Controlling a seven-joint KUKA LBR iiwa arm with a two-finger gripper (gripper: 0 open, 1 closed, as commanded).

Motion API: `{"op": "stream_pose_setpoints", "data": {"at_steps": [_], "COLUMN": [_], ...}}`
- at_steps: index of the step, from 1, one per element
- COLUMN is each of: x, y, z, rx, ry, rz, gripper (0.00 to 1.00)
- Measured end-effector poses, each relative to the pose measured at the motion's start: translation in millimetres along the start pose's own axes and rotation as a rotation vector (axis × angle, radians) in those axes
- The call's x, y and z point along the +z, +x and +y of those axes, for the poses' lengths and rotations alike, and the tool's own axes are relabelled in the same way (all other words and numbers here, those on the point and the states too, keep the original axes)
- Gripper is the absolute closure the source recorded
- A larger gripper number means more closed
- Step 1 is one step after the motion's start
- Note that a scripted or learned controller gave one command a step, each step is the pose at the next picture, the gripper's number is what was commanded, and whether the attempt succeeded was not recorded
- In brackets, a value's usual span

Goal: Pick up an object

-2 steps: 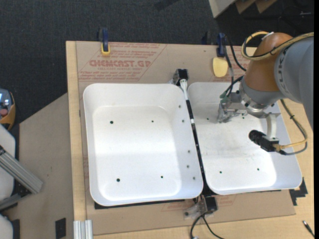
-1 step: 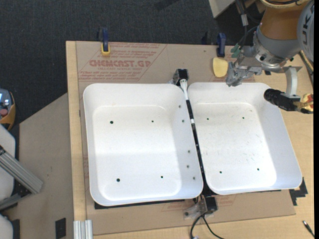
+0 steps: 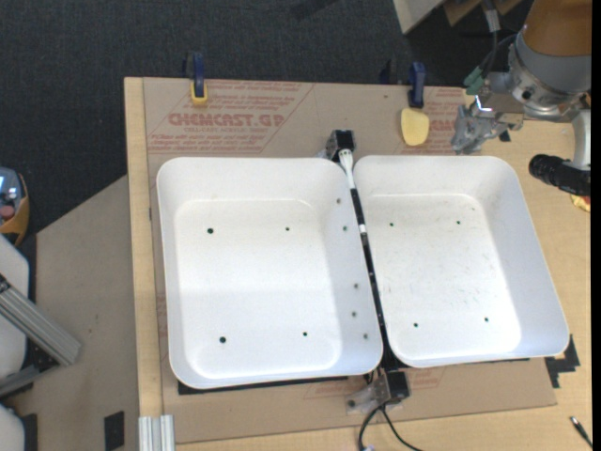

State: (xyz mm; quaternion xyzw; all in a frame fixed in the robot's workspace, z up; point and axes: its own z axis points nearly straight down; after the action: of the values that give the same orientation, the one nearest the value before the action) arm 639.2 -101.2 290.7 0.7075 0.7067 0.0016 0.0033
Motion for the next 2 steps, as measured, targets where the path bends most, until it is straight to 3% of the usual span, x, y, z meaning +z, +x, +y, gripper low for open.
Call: {"op": "stream_pose_setpoints", "data": {"at_steps": [1, 2], "x": [-78, -25], "y": [-45, 8], "z": [17, 22], "rx": [0.001, -0.006], "ry": [-0.003, 0.012], "rz": [-0.002, 0.004], "gripper": [1.0, 1.0]}}
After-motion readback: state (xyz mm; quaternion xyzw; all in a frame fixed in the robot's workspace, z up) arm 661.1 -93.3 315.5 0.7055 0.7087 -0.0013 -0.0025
